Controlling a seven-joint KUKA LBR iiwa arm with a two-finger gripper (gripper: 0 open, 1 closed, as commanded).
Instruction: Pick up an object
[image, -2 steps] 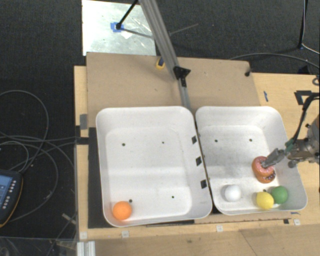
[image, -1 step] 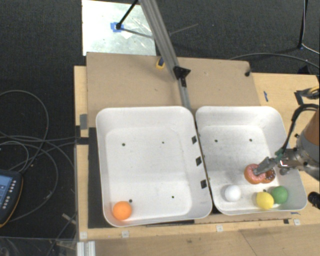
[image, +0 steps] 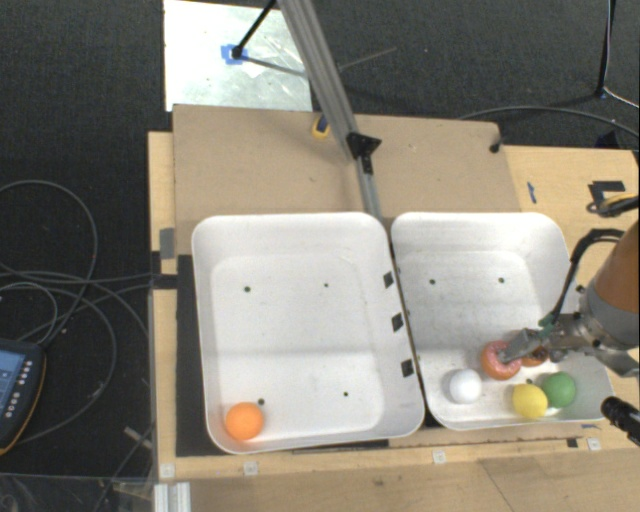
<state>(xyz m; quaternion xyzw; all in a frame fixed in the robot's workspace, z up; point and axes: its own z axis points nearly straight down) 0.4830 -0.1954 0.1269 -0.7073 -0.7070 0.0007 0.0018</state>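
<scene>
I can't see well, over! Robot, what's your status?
End effector low in right bin, at red ball. White ball, yellow ball, green ball crowd close.

- Bright, even light falls from above on the two white bins
- Their floors look a bit washed out
- Shadows are soft and faint
- The dark floor stays dim
- The picture is slightly blurry and grainy all over

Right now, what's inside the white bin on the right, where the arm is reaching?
The right bin holds a white ball, a yellow ball, a green ball and an orange-red object. The gripper covers part of that object.
</scene>
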